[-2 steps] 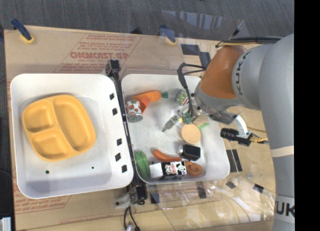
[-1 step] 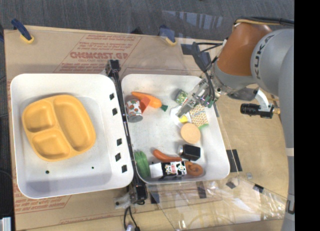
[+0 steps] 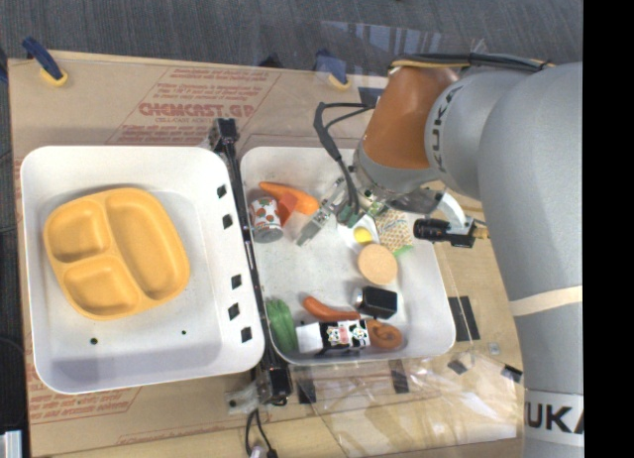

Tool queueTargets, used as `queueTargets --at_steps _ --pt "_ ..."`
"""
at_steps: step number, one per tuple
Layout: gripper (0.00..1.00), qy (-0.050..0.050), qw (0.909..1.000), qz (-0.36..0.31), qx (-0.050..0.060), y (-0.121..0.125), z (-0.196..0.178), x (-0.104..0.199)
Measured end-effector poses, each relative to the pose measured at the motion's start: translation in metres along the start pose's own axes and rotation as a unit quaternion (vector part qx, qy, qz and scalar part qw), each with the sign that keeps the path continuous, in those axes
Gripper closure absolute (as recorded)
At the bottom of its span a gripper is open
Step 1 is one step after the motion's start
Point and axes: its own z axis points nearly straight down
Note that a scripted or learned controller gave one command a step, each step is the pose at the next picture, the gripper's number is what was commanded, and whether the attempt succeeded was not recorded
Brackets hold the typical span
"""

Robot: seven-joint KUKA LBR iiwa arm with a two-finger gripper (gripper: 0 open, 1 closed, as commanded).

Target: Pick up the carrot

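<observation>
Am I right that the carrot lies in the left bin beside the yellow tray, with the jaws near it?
Not quite. The camera view shows the carrot in the right bin, by a small can. The yellow tray sits alone in the left bin. The gripper is indeed near the carrot.

The carrot [image 3: 290, 195] is showing bright orange against the white right bin [image 3: 426, 332]; the divided tray [image 3: 115, 250] is glowing yellow-orange in the white left bin [image 3: 129, 367]; the small can [image 3: 265, 218] is wearing a white label with red marks; the bottle [image 3: 340, 334] is showing a black-and-white cow pattern; a green item [image 3: 281, 325] is lying beside it; a red-orange pepper [image 3: 328, 307] is sitting above the bottle; the round disc [image 3: 376, 265] is looking tan; the table [image 3: 149, 99] is showing brown cardboard with red print; the arm [image 3: 495, 149] is appearing grey with an orange band.
</observation>
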Motion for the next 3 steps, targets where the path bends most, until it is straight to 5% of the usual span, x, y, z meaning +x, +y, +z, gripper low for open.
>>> queueTargets --at_steps 1,2,3 --pt "0.00 -0.005 0.9900 0.141 0.001 0.035 -0.004 -0.001" --pt "1.00 -0.007 0.9905 0.138 0.001 0.036 -0.015 -0.002" --pt "1.00 -0.003 0.9558 0.294 -0.004 0.104 -0.105 0.072"
